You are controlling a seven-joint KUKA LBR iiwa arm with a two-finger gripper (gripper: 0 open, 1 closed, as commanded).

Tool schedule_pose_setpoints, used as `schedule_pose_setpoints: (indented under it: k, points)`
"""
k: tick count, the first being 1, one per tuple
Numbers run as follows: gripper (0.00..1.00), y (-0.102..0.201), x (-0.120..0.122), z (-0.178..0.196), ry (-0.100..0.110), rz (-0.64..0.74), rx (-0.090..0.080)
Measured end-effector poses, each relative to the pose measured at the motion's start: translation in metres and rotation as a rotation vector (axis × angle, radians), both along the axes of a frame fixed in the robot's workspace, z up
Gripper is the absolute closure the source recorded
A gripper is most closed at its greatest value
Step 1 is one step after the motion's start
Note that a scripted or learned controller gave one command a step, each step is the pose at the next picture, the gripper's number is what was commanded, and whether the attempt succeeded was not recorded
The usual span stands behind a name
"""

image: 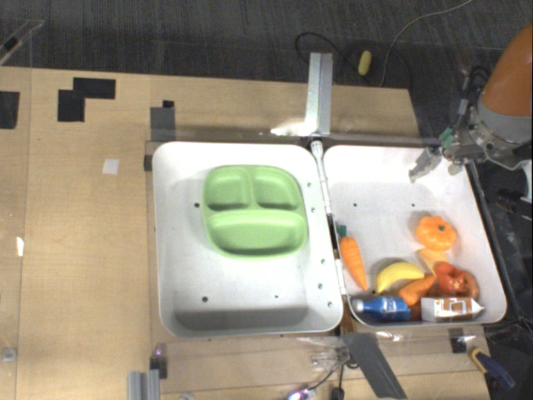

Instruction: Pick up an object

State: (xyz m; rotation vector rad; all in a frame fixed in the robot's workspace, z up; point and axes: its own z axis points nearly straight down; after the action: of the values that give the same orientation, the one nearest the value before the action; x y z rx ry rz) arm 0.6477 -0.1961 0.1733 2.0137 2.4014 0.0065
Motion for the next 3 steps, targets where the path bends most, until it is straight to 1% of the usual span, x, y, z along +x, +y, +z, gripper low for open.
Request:
schedule_pose_setpoints:
  k: [1,2,3]
  points:
    - [0.0,-0.009,-0.049,-0.068,0.003,-0.005,0.001]
    - [0.0,-0.009,-0.091,-0.083,-0.006,-0.073,0.001]
    - [1.0,-0.009,-0.09,-0.072,-0.011,-0.072,0.0]
